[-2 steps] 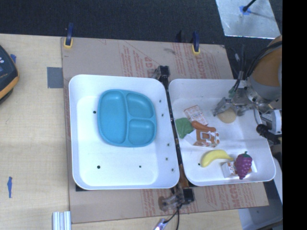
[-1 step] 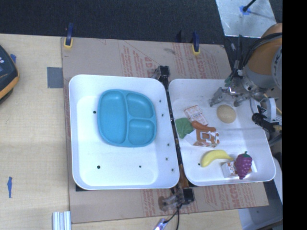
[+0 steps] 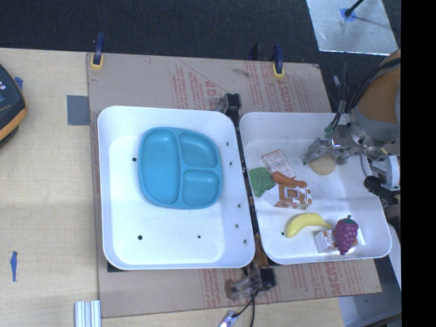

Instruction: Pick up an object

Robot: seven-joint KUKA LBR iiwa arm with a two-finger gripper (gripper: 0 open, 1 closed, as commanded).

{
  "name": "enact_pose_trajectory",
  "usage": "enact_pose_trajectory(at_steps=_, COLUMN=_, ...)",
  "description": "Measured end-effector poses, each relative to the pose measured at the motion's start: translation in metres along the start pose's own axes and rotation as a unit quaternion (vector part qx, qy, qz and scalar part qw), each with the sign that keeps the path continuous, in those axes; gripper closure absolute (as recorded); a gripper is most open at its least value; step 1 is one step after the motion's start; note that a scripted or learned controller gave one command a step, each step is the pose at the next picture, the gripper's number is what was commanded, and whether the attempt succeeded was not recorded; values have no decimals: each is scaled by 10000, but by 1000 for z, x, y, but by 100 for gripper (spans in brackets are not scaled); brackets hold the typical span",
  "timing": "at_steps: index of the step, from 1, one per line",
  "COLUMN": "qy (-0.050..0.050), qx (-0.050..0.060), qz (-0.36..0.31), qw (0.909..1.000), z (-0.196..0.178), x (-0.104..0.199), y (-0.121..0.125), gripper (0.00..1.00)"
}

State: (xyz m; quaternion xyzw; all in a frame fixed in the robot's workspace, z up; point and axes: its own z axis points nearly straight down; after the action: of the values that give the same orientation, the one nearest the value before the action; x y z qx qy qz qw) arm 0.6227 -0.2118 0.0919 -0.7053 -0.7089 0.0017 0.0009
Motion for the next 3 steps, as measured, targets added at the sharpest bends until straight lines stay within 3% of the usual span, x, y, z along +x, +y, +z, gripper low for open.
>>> enact_pose_trajectory(at_steps=1, qy=7, qx=-8, qz=7, qw=10000, z=0, x=0, y=34, gripper=0)
enact_pose_trajectory(at_steps=2, qy=0, qx=-1, qz=0, qw=10000, z=0, x=0, y=-2, gripper=0)
enact_pose_trajectory(at_steps=3, qy=7, qx=-8, qz=8, qw=10000, z=0, x=0, y=34, gripper=0)
